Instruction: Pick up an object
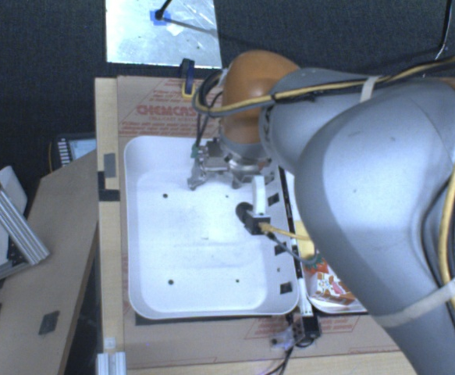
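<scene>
Shiny foil sheet [161, 20] beyond the bins, perhaps taped

- A colourful object [330, 283], printed in red, orange and green on white, lay in the right bin near its left wall, toward the near end, mostly hidden beneath the arm.

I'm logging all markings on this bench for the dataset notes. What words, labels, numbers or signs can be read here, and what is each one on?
"CHEMCAS": red print on the brown cardboard sheet under the shallow white plastic bin, partly cut off by the arm.
More red print along the cardboard's near edge: too blurred to read.
Colourful printed packet beside the bin: print too small to read.
</scene>
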Motion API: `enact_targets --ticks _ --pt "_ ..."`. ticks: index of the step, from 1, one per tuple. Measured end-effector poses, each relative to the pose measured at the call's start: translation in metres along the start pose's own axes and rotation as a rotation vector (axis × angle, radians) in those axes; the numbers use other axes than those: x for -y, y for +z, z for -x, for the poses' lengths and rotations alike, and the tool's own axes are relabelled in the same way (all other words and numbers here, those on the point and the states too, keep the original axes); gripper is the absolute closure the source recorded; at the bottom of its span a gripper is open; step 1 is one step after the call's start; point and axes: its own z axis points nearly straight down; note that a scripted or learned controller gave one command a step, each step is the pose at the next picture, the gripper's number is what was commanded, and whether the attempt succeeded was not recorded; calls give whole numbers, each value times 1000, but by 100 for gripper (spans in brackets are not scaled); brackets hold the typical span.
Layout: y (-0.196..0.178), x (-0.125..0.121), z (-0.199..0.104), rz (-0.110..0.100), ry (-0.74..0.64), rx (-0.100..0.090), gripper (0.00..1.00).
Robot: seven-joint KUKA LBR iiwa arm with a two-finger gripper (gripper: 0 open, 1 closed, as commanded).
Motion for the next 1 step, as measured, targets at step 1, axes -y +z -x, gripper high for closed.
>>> enact_targets --ticks 1 --pt "-55 5 3 11 8 1 0"
